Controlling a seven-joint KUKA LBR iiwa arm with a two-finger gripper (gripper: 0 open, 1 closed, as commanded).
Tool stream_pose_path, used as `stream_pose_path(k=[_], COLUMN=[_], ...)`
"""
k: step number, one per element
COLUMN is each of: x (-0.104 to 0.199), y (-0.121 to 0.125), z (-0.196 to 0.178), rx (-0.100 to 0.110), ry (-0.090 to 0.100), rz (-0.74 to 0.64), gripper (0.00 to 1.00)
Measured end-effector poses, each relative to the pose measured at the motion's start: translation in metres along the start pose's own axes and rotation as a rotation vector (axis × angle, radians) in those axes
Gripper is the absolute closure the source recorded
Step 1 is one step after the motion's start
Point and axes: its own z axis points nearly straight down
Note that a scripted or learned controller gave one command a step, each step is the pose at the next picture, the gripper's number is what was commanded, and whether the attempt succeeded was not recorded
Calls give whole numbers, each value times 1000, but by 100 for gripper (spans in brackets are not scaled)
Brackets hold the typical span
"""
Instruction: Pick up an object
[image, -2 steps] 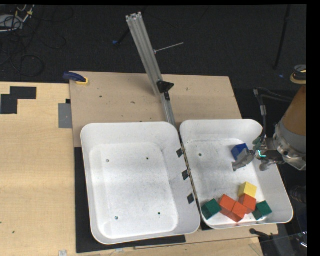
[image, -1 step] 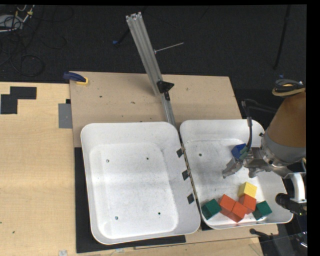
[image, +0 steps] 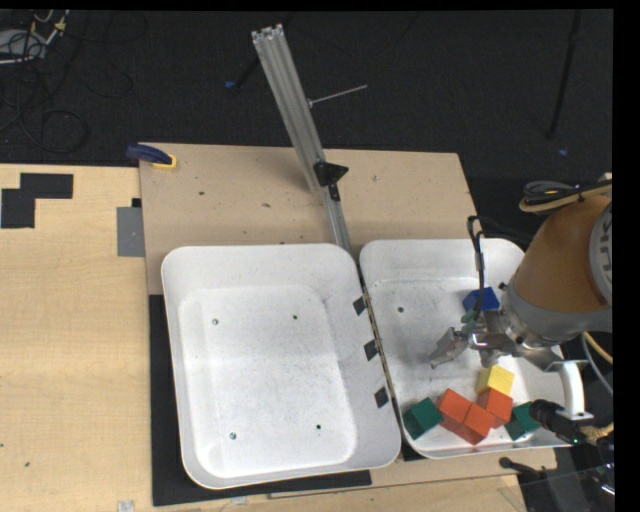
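Judged the yellow block (image: 497, 380), at five o'clock in the right bin (image: 420, 270) beside orange blocks (image: 470, 412), light, rigid, smooth, best pinched across flat faces; claw (image: 462, 343) hovering, seemingly spread, holding nothing.

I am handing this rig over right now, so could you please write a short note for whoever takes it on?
Gripper: low in the right bin, above the blocks; nothing visibly between its fingers.
Things: yellow block, orange blocks, green block clustered at the right bin's near edge; a blue block beside the wrist. Left bin alongside.
Done: no pick yet.
Left: grasp one block and lift it.
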Motion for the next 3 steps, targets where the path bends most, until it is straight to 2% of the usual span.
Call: stream_pose_path(k=[1, 2, 3], x=[1, -2, -5], y=[-2, -1, -6], z=[54, 42, -2], rx=[1, -3, -10], ry=[0, -1, -3], rz=[0, 8, 6], gripper=[0, 100, 100])
